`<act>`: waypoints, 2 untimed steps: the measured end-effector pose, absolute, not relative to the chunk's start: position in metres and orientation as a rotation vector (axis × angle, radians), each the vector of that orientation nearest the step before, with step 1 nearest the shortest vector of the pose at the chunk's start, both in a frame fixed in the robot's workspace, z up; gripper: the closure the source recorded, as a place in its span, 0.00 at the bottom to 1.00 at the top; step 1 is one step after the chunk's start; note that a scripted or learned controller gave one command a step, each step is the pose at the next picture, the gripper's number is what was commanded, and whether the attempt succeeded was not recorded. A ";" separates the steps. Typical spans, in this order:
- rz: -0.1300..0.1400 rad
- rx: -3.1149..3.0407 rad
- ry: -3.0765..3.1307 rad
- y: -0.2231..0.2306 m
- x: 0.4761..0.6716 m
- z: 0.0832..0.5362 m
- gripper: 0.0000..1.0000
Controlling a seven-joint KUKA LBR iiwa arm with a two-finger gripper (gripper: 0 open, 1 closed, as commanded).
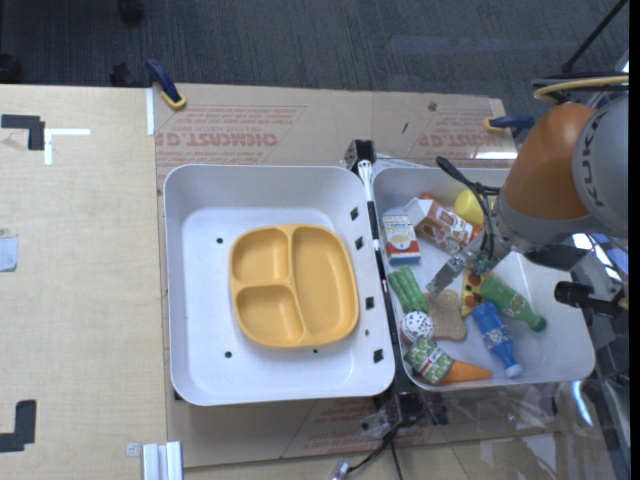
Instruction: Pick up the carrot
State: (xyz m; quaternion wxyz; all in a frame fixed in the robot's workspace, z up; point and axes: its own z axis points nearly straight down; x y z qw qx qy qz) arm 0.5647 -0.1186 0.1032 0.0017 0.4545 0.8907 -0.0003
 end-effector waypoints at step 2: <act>0.001 1.320 2.845 -0.114 0.542 0.093 0.00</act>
